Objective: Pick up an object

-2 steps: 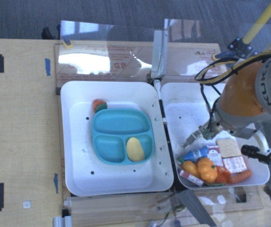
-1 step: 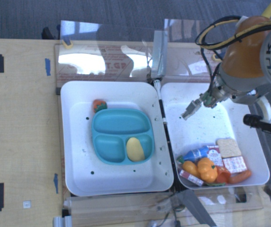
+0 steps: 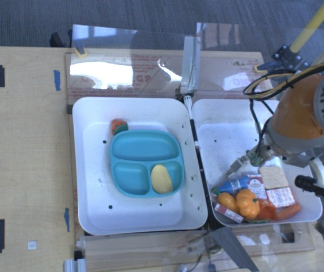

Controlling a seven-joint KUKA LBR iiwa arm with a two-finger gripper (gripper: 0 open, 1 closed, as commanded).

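Gripper (image 3: 247, 162): seen low over the right bin (image 3: 224, 126), near its middle; finger state cannot be told.
Nearest thing: the blue packet (image 3: 238, 184), lying just toward the bin's front edge from the gripper, long axis running left to right.
Heap: orange fruit (image 3: 247, 203) and red-and-white carton (image 3: 279, 196) crowded against the front right corner.
Left bin (image 3: 88, 152): blue tray (image 3: 145, 163) with yellow lemon (image 3: 161, 178), well apart.

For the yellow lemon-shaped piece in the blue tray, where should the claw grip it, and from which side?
Probably straight from above, closing across the narrow middle of the yellow lemon-shaped piece. It lies lengthwise in the lower right compartment of the blue divided tray, whose ridges hinder a sideways approach, while its top is exposed.
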